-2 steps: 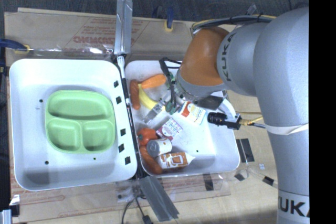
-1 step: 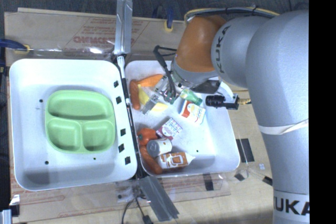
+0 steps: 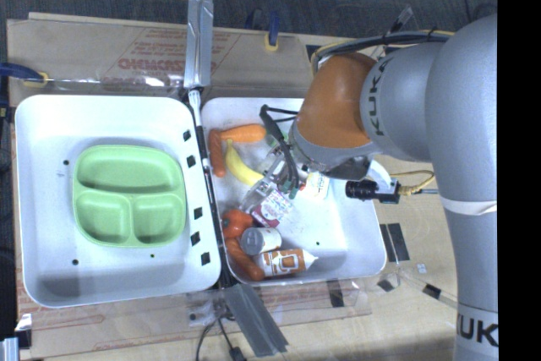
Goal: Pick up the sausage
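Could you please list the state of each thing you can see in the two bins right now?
Green tray: lying flat in the left bin, compartments bare.
Banana: lying in the right bin.
Carrot: lying near the right bin's top edge.
Bottle: lying on its side.
Sausage: lying in the bin, partly under the bottle.
Pincer: low over the right bin.

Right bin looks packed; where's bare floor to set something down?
Right bin: bare floor along its right side, between the gripper and the right wall. Its left side is crowded: carrot, banana, bottle. Left bin: bare floor around the green tray.
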